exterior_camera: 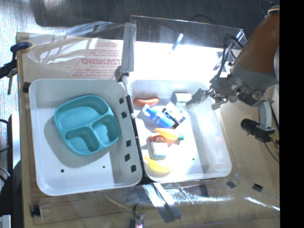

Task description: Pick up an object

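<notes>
Red "CHEMCAST" print, protective film on clear sheet (85, 56).

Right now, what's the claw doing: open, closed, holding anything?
Claw: over the right white bin's upper right part; open or closed cannot be told; nothing visibly held.

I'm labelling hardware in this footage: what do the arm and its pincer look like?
The arm is bulky and rounded, orange-brown above with a grey section below. Its pincer is slim, pale metallic grey, on a dark wrist with thin black cables looping alongside.
</notes>
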Controlling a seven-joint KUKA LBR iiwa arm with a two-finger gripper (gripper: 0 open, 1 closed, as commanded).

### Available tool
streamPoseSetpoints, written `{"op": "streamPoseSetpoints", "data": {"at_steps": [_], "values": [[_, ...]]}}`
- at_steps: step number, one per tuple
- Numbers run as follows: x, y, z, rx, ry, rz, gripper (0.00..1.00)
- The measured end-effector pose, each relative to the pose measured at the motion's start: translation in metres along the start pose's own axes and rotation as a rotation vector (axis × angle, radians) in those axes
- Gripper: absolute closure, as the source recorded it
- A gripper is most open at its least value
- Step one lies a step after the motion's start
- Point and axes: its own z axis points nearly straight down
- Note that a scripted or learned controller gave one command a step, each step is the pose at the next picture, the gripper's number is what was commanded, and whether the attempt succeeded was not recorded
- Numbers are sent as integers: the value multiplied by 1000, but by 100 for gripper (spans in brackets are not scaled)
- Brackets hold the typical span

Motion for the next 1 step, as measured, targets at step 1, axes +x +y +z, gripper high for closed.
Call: {"op": "streamPoseSetpoints", "data": {"at_steps": [1], "values": [[22,-1,131,2,1,-114,0]]}}
